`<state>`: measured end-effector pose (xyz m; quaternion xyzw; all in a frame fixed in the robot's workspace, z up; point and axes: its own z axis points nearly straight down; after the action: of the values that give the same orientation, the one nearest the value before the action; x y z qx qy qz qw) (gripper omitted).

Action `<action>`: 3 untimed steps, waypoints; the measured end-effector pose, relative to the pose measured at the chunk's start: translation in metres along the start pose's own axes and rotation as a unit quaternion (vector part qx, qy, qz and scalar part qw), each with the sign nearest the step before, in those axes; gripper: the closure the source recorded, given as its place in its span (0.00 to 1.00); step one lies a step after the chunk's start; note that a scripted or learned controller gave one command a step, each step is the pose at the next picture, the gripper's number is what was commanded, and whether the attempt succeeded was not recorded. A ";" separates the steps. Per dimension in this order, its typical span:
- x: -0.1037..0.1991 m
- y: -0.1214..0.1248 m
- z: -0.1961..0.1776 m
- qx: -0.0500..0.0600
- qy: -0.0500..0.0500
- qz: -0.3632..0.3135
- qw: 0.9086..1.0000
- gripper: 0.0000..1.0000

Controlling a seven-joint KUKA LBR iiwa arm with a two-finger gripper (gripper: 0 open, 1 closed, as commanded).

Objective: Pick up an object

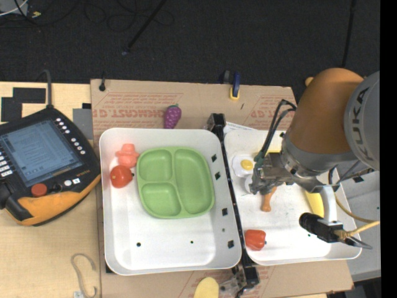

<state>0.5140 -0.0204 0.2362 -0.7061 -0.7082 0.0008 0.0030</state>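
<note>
Arm (pixel 335 123) reaches over right bin (pixel 282 244). Left bin (pixel 124 241) carries green divided plate (pixel 175 183), red tomato (pixel 121 176) touching its left edge. In right bin: gripper (pixel 263 185) low, directly over orange carrot (pixel 268 200); jaw state cannot tell. Red pepper (pixel 255 239) near front wall, fried egg (pixel 243 164) behind gripper.

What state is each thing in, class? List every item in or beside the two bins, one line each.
Green divided plate: flat in left bin, compartments bare.
Tomato: left bin, beside plate.
Red pepper: right bin, near front edge.
Fried egg: flat, right bin.
Carrot: right bin, below the gripper.
Grapes: on cardboard, outside bins.
</note>
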 end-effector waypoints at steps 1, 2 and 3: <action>0.048 -0.027 0.018 0.001 -0.001 0.000 1.000 1.00; 0.040 -0.025 -0.001 -0.002 -0.001 0.001 1.000 1.00; 0.045 -0.033 0.004 0.000 -0.001 0.002 1.000 1.00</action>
<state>0.4807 0.0247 0.2326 -0.7075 -0.7067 0.0016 0.0019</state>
